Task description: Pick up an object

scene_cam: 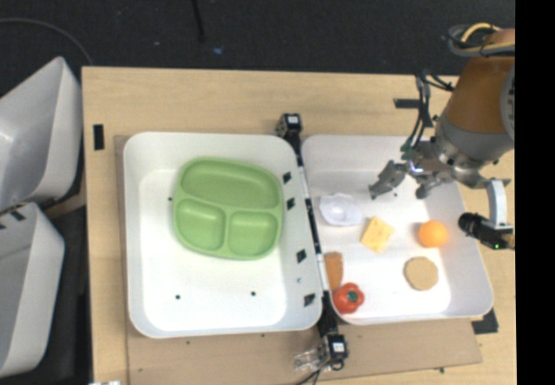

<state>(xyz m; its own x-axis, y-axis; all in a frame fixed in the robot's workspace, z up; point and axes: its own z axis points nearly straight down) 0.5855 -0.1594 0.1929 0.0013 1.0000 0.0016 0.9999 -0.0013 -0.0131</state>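
Observation:
My gripper [403,185] hangs over the back of the right bin [347,153], its two grey fingers spread apart with nothing between them. Below it lie a yellow cheese wedge [377,234], an orange ball [433,234] and a tan round cookie [421,273]. A pale translucent cup [339,209] rests to the left of the cheese. Near the bin's front left corner sit a red tomato [348,297] and a brown bread-like piece [333,268].
The left bin [147,288] holds a green divided plate [230,208]. White housings stand off the bench at far left. The wooden bench top [217,97] runs behind both bins.

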